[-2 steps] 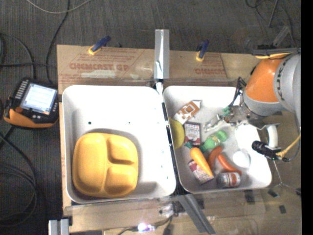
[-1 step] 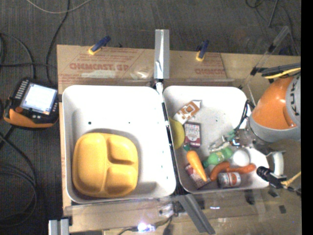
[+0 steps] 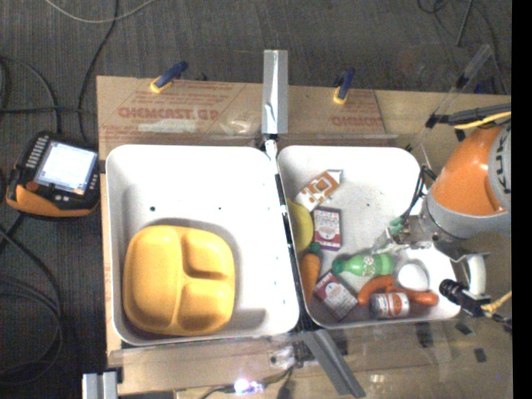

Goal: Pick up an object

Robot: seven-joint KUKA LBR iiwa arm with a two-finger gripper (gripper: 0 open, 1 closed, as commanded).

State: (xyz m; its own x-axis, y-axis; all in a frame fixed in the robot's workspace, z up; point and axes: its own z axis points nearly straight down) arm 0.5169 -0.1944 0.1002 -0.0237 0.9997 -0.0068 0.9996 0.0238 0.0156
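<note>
A counter [image 3: 241, 110] of pale board, set on dark carpet, carries two shallow white bins side by side: the left bin [image 3: 116, 181] holds a yellow divided tray [image 3: 179, 279], while the right bin [image 3: 366, 158] holds a banana [image 3: 301, 224], a carrot [image 3: 310, 274], a green bottle [image 3: 366, 265], an orange-and-white carton [image 3: 320, 188], two dark red packets [image 3: 327, 228], a white egg-like object [image 3: 412, 276] and a red-labelled can [image 3: 391, 305]. The grey arm with its orange band [image 3: 465, 185] reaches in from the right, and the gripper [image 3: 407, 233] sits low over the right bin near the green bottle. Whether the gripper is open or closed cannot be told from this angle.
</note>
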